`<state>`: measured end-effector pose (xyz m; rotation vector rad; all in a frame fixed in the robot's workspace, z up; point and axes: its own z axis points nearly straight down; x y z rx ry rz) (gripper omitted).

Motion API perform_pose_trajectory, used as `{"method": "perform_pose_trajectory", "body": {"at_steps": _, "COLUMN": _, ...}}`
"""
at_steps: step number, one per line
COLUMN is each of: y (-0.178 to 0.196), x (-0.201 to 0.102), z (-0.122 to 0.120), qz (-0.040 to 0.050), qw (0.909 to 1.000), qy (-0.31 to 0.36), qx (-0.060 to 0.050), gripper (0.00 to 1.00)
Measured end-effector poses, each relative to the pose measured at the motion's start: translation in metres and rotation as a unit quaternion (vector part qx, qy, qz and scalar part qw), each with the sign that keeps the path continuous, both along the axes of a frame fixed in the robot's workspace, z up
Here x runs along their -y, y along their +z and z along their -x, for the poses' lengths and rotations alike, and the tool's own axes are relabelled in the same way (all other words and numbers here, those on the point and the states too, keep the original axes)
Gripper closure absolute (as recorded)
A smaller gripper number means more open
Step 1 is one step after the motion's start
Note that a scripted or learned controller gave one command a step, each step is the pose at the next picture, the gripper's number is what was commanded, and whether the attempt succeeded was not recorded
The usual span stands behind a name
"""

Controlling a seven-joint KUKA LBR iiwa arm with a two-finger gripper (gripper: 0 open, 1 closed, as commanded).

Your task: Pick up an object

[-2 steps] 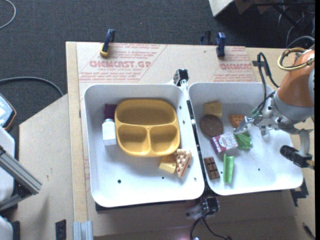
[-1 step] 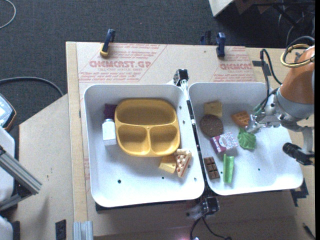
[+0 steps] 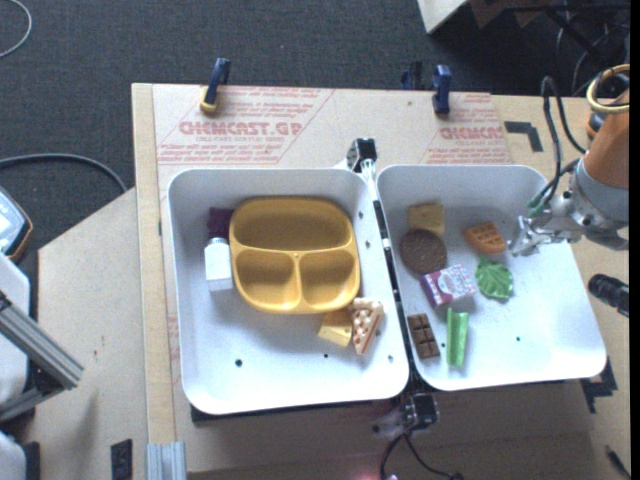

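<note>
1. Nearest the camera in the right bin (image 3: pixel 560 353) lie a green stick (image 3: pixel 457 337), long axis running near to far and almost upright in the view, and just left of it a brown chocolate bar (image 3: pixel 424 335), pointing the same way with a slight tilt.
2. Beyond them sit a purple carton (image 3: pixel 449 285) and a green leaf (image 3: pixel 494 279), close beside each other.
3. Further back come a round brown cookie (image 3: pixel 424 251), an orange waffle (image 3: pixel 485 237) and a tan cube (image 3: pixel 426 216).
4. The gripper (image 3: pixel 528 240) hangs low at the right bin's right side, near the waffle and leaf; nothing shows between its fingers, and how far they are parted I cannot tell.
5. The left bin (image 3: pixel 190 268) holds a pizza slice (image 3: pixel 366 325) and a yellow wedge (image 3: pixel 335 334) at the near side, tip of the slice pointing near.
6. Behind them a yellow divided plate (image 3: pixel 294 253) fills the middle.
7. A white bottle (image 3: pixel 218 263) and a dark purple piece (image 3: pixel 220 219) lie left of the plate.
</note>
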<state>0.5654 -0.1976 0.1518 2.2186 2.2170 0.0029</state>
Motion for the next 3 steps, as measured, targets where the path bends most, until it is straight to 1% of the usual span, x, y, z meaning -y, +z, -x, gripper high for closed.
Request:
{"method": "perform_pose_trajectory", "body": {"at_steps": 1, "y": 0.043, "x": 0.000, "z": 0.000, "qz": 0.0005, "qw": 1.0000, "qy": 0.001, "qx": 0.001, "gripper": 1.00}}
{"method": "perform_pose_trajectory", "body": {"at_steps": 2, "y": 0.075, "x": 0.001, "z": -0.001, "qz": 0.0004, "qw": 1.0000, "qy": 0.001, "qx": 0.001, "gripper": 1.00}}
{"method": "perform_pose_trajectory", "body": {"at_steps": 3, "y": 0.065, "x": -0.052, "z": 0.007, "qz": -0.0028, "qw": 1.0000, "qy": 0.003, "qx": -0.004, "gripper": 1.00}}
